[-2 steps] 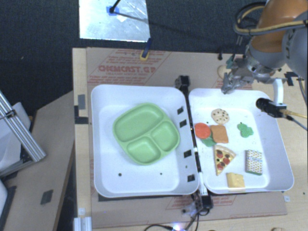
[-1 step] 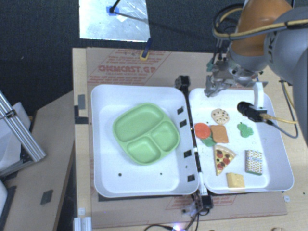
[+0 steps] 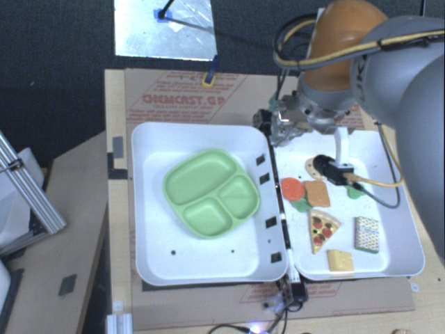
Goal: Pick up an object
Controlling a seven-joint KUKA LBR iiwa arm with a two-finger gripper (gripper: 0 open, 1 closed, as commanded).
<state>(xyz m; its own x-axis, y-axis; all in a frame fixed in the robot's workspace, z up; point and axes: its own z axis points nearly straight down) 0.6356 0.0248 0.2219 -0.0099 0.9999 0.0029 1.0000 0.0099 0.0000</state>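
The right bin (image 3: 400, 256) holds several toy foods. A red tomato slice (image 3: 291, 187) lies next to an orange toast piece (image 3: 318, 194), with a green leaf piece (image 3: 300, 204) under them. Nearer the front are a pizza slice (image 3: 322, 229), a yellow cheese block (image 3: 340, 260) and a patterned blue-and-yellow block (image 3: 367, 234). A tan disc (image 3: 311, 165) and a small green piece (image 3: 355, 192) lie farther back. My gripper (image 3: 277, 126) hangs over the far left corner of the right bin, close to the divide between the bins, apart from all the foods.
A green divided plate (image 3: 211, 192) lies in the middle of the left bin (image 3: 153, 256). The grey arm (image 3: 403, 68) covers the far right of the right bin. A shiny sheet (image 3: 165, 18) lies beyond the bench.
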